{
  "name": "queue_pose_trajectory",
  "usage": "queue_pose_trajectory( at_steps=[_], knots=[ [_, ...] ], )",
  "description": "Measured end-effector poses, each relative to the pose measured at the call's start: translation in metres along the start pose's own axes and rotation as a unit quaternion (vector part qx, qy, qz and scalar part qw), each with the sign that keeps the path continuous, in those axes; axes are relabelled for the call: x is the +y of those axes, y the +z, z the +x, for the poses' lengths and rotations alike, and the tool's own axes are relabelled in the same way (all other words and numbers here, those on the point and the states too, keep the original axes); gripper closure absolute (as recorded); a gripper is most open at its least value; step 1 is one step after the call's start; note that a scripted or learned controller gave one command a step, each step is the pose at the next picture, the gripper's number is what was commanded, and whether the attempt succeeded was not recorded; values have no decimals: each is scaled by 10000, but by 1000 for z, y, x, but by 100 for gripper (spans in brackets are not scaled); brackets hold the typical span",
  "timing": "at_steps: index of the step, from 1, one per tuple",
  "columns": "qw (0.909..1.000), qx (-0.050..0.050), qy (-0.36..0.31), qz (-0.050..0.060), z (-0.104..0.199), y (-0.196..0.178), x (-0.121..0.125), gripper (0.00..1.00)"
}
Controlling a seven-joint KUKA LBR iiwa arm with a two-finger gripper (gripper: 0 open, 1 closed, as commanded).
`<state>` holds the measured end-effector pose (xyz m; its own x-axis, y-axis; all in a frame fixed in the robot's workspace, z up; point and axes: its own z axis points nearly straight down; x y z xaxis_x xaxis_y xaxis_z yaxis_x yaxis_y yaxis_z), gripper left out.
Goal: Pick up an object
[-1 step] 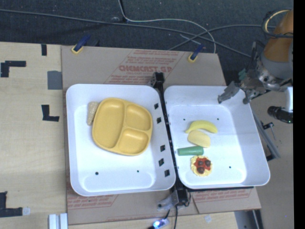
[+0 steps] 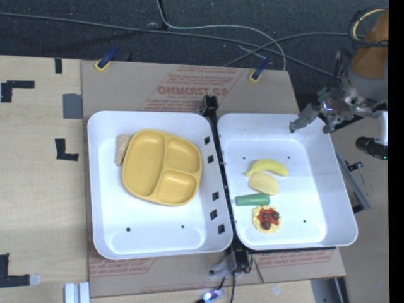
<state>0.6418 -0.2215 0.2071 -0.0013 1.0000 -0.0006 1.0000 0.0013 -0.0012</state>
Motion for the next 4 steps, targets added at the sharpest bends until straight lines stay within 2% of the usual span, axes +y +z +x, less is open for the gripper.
queue_pose_trajectory(
  at_steps=[1, 2, 3, 4],
  knots=[
    [10000, 5, -3, 29, 7, 62, 3, 0],
    [10000, 1, -4, 26, 3, 118, 10, 0],
    [10000, -13, -7, -11, 3, 121, 11, 0],
    [10000, -29, -16, -30, 3, 109, 12, 100]
  ],
)
